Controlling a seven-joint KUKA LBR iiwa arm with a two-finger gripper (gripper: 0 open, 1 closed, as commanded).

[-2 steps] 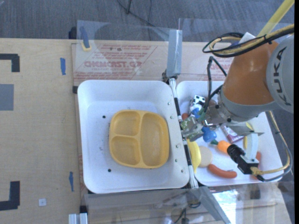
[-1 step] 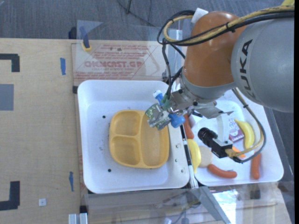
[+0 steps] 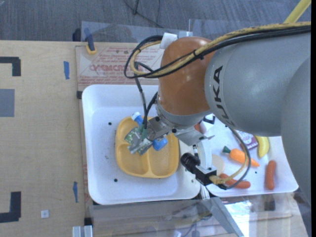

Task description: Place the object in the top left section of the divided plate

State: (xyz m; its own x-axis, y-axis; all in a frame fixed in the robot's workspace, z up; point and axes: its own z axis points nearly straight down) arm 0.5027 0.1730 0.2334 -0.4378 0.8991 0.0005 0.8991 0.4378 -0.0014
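Risk is a misplaced drop: I see the gripper (image 3: 140,141) low over the yellow plate (image 3: 148,167) in the left bin (image 3: 98,181). Whether the jaws are clenched, I cannot tell. A green-grey object (image 3: 132,137) lies at the plate's 10 o'clock; it could straddle the divider.

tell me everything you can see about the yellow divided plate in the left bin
The yellow divided plate looks like smooth, glossy plastic, rounded in outline, with raised ridges splitting it into sections. It lies flat on the floor of the left white bin, toward the bin's right side. The arm's end effector hangs over its upper part, hiding much of that area. The two lower sections are visible, with the ridge between them running down to the near rim.
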